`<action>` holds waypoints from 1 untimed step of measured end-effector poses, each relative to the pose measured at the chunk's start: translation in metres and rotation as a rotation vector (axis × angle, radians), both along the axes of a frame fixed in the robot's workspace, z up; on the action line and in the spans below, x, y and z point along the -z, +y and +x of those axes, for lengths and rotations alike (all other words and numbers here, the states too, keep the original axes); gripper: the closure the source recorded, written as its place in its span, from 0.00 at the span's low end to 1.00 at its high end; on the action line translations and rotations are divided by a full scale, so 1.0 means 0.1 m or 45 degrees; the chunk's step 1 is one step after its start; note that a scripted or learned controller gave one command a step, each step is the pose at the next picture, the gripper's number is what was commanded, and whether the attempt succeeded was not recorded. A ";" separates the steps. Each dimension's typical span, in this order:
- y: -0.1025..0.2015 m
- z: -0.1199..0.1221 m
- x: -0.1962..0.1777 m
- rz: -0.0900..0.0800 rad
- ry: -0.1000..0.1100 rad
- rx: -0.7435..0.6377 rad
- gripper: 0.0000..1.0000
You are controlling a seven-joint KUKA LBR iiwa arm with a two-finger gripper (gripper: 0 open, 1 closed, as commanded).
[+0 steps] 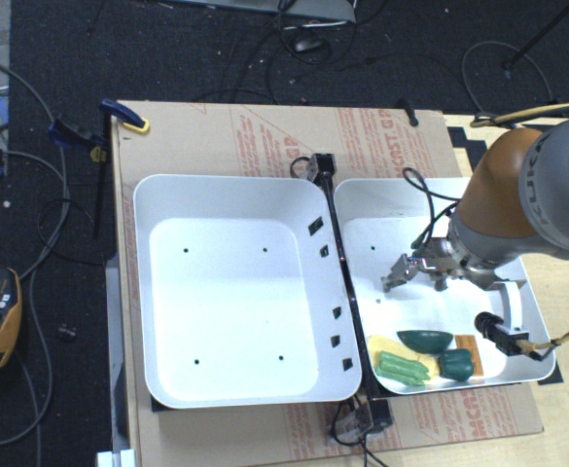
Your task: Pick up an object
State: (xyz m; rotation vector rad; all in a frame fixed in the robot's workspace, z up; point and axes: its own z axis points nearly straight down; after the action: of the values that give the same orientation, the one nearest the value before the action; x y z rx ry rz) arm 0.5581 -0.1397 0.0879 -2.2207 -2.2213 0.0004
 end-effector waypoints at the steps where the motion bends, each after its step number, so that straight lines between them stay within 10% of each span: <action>1: 0.00 0.00 -0.11 0.000 -0.002 0.001 1.00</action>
State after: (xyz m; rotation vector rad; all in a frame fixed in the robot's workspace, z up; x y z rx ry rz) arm 0.5585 -0.1400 0.0988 -2.2221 -2.2216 -0.0008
